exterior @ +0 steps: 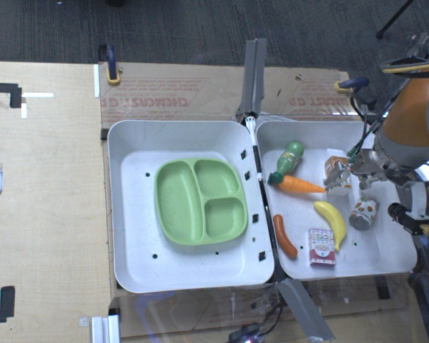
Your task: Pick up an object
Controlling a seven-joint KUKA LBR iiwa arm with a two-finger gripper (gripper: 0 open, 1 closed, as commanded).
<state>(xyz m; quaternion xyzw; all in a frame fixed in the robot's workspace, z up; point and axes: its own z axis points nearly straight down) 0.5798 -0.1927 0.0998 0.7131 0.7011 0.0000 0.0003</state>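
Biggest thing is the cardboard sheet [154, 91] along the top reading CHEMCH73, then the green divided plate [201, 201] in the left bin [121, 213], and in the right bin [386, 252] a carrot [300, 185], banana [332, 222] and unreadable little carton [322, 246], with the gripper [341, 176] at a small can, can't tell its grip.

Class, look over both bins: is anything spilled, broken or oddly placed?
Nothing stands out. The green divided plate lies flat in the left bin; the toy foods lie scattered loosely in the right bin, none spilled or visibly damaged.
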